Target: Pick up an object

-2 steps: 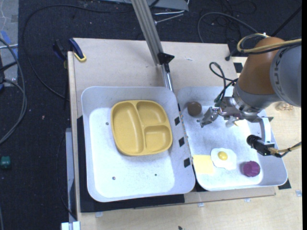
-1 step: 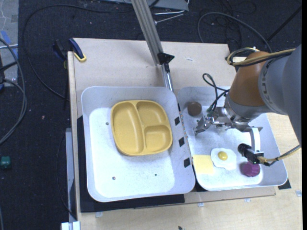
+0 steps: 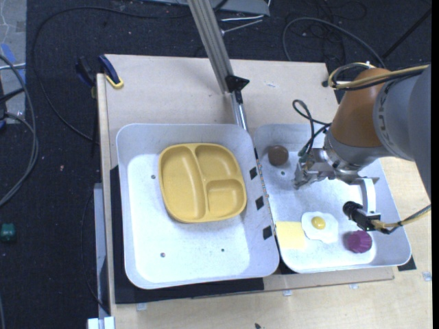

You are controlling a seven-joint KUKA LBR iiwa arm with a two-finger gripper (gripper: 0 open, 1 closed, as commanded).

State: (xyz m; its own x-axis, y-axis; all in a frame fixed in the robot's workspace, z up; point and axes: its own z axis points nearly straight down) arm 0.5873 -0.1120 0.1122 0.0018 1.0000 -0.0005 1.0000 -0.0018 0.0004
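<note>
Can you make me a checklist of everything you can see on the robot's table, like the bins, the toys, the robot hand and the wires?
Surface: wooden bench bearing two white bins, left bin and right bin.
Job's things: in the right bin, brown ball, fried egg toy, yellow cheese slice, purple toy.
Clutter: yellow divided plate in the left bin.
Grippers: gripper low over the right bin, right of the brown ball; holding nothing seen.
Cables: black cable looping by the wrist; more on the floor.
Surroundings: dark floor, metal pole.

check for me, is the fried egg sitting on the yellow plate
No, the fried egg lies in the right bin, while the yellow plate sits in the left bin.
</note>
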